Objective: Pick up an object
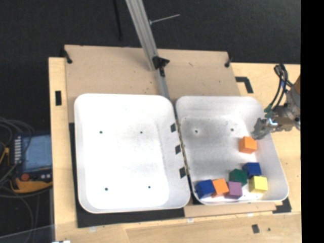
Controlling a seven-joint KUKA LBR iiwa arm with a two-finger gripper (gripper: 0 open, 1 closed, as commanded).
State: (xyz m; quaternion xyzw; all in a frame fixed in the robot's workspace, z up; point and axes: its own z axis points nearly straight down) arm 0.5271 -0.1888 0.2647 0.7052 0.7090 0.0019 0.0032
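The right bin point(212, 110) holds several small blocks. An orange block point(248, 145) lies alone near its right wall. Along the front wall sit a blue block point(204, 188), a second orange block point(220, 186), a purple block point(235, 189), a green block point(238, 176), another blue block point(251, 169) and a yellow block point(258, 184). My gripper point(261, 127) reaches in from the right edge, over the bin's right side, just above and to the right of the lone orange block. I see nothing between its fingers.
The left bin point(126, 151) stands beside the right one, their walls meeting in the middle. A slanted metal pole point(144, 32) rises behind the bins. A handheld pendant point(30, 158) with cables lies off the bench at the left.
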